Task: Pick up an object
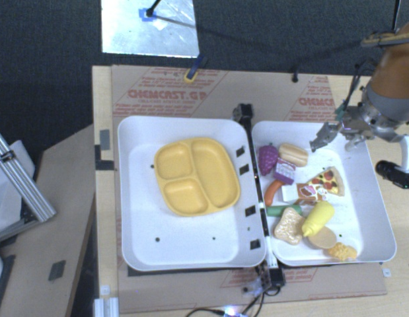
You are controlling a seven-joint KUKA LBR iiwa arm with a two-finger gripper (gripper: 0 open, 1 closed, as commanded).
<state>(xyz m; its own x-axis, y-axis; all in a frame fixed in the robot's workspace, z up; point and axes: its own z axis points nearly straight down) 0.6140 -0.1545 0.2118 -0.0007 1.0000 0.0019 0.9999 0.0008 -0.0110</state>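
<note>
Arm enters from the right, orange band (394, 71) high at the frame edge, grey wrist below it. The claw (337, 137) hangs over the top right corner of the right bin (369, 203), its two fingers spread wide with nothing between them; one fingertip (321, 139) points toward the bin's upper middle, the other sits near the bin's right rim.

Right bin holds the toy food, clustered toward its left and lower part. A bread roll (293, 154) lies nearest the claw, just left of the lower fingertip, apart from it. Purple grapes (267, 158) beside the roll, touching or nearly so. Below them a purple-and-white block (285, 172), then an orange carrot piece (273, 191). A pizza slice (322, 183) lies in the middle of the bin. Lower down: a yellow squeeze bottle (316, 218), a slice of toast (289, 225), a round tan piece (322, 237) and a small crumbly orange piece (342, 251) near the bottom rim.

Left bin (135, 197) carries a yellow divided tray (196, 176), three compartments, lying flat and turned slightly.

Both bins rest on a cardboard-covered surface (257, 88).
</note>
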